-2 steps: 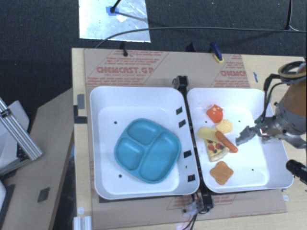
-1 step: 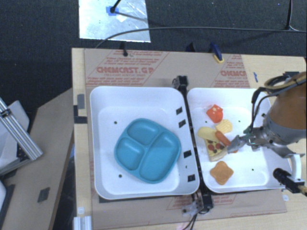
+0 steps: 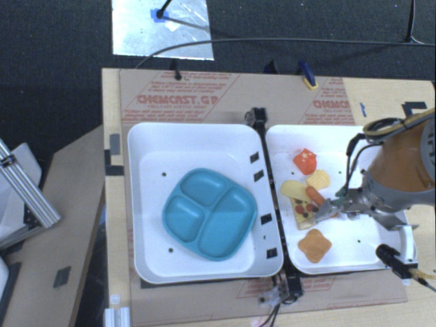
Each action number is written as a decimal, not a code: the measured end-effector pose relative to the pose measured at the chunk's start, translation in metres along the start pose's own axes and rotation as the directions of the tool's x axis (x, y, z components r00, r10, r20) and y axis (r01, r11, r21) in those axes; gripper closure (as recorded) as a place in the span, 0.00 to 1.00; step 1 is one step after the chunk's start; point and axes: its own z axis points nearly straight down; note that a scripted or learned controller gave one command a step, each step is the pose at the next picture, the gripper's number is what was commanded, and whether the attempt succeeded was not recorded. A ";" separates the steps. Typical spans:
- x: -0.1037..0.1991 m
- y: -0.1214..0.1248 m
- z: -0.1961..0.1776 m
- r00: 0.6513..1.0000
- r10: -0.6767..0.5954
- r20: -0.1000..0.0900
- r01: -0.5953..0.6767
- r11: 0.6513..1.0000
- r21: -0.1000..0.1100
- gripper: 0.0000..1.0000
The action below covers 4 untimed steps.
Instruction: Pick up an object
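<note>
In the camera view, two shallow white bins are sitting side by side on a cardboard-covered bench. The left bin (image 3: 146, 148) is taking up the middle of the frame and is holding a blue divided plate (image 3: 209, 213), which is lying flat slightly right of the bin's centre. The right bin (image 3: 354, 138) is lying in the right part of the frame and is holding a small cluster of toy food. A red piece (image 3: 305, 161) is resting toward the upper middle of this bin, with a ridged yellow chip (image 3: 317, 180) just below it and a pale yellow piece (image 3: 293, 189) to the chip's lower left. A small orange-red sausage-like piece (image 3: 314, 195) is lying beside these, touching or nearly touching a pizza-like slice with dark spots (image 3: 304, 212). A brown cookie-like piece (image 3: 315, 245) is sitting apart from the cluster, nearer the bin's lower edge.

The arm (image 3: 402, 172), grey with an orange band, is reaching in from the right edge of the frame. The gripper (image 3: 332, 208) is sitting low over the right bin, right against the right side of the food cluster near the slice and the sausage-like piece. Whether its tips are apart or closed on anything cannot be told here.

At the upper left of the frame, a shiny foil-like sheet (image 3: 162, 19) is lying on the dark floor.
</note>
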 end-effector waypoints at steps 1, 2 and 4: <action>-0.001 0.001 -0.013 1.000 0.001 0.002 -0.001 1.000 -0.005 1.00; 0.004 0.008 -0.075 1.000 -0.004 0.003 0.004 1.000 -0.010 1.00; -0.004 0.005 -0.178 1.000 -0.004 0.003 0.004 1.000 -0.009 1.00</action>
